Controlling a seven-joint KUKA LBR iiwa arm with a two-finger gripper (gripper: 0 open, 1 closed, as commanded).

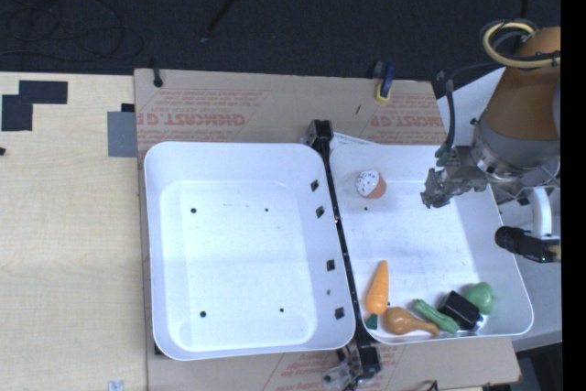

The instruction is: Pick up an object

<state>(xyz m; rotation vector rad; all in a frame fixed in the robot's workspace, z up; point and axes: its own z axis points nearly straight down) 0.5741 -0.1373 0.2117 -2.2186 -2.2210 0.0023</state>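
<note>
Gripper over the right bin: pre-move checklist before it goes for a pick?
1. Gripper over the right bin, above bare floor: ok.
2. Nothing between its fingers: cannot tell, too small and dark.
3. Targets in reach: the ball sits alone to the gripper's left: ok.
4. Room around the carrot: its lower end meets the orange gourd: not ok for a clean grasp.
5. Corner cluster: green piece, black block and green ball crowd the bin's near right corner: not ok.
6. Left bin plays no part in this pick: ok.
</note>
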